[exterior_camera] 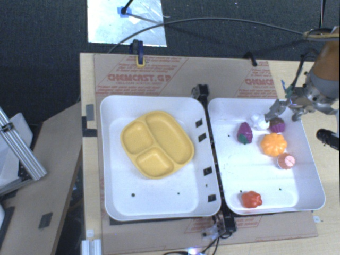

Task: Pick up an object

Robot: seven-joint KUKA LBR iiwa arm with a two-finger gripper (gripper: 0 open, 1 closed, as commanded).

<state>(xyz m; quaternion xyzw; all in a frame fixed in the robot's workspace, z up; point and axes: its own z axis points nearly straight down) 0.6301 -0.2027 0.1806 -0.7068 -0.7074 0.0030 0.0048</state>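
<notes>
The right bin (311, 195) holds several small toys: a purple and green eggplant (244, 133), a small white piece (258, 122), a dark purple item (277, 125), an orange pumpkin (273, 144), a pink round piece (286, 161) and a red pepper (252, 198). My gripper (286, 112) hangs over the bin's far right part, just above and behind the dark purple item. Its two fingers stand apart with nothing between them.
The left bin (122, 206) holds a yellow divided plate (157, 143). Black clips line the ridge between the two bins (210, 158). The grey arm with its orange band (325, 62) comes in from the upper right. A cable arcs over the bench's back.
</notes>
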